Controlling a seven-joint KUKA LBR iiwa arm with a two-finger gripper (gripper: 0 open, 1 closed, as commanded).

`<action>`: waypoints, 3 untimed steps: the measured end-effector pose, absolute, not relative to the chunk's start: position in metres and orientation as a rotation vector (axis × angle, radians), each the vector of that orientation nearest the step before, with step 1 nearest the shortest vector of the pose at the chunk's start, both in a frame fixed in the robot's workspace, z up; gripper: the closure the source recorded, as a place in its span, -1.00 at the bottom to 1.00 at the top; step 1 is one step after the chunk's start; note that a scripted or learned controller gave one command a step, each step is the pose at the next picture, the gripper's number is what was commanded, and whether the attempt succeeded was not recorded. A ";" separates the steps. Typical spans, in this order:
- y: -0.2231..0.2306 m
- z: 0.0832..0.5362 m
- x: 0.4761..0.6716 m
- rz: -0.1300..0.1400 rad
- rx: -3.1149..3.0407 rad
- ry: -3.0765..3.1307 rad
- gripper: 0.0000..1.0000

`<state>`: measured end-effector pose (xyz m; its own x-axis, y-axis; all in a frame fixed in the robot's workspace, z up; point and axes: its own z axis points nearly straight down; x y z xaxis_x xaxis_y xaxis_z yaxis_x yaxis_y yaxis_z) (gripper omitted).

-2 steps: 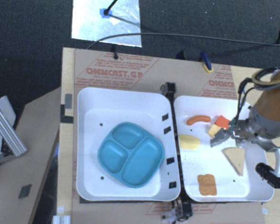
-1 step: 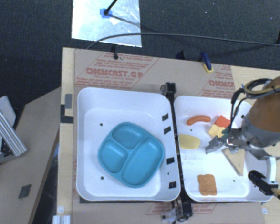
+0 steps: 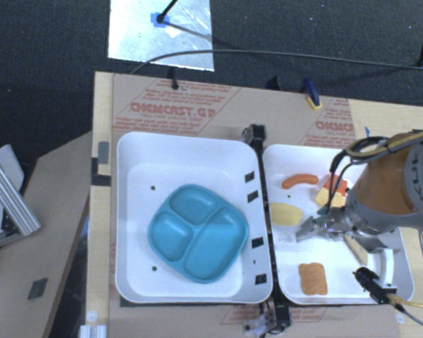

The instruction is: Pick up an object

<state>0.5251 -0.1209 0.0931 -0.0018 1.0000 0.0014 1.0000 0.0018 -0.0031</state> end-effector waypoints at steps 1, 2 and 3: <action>-0.121 0.084 0.526 0.000 -2.219 -2.222 -1.00; -0.120 0.096 0.527 -0.005 -2.220 -2.224 1.00; -0.121 0.149 0.518 -0.005 -2.222 -2.227 1.00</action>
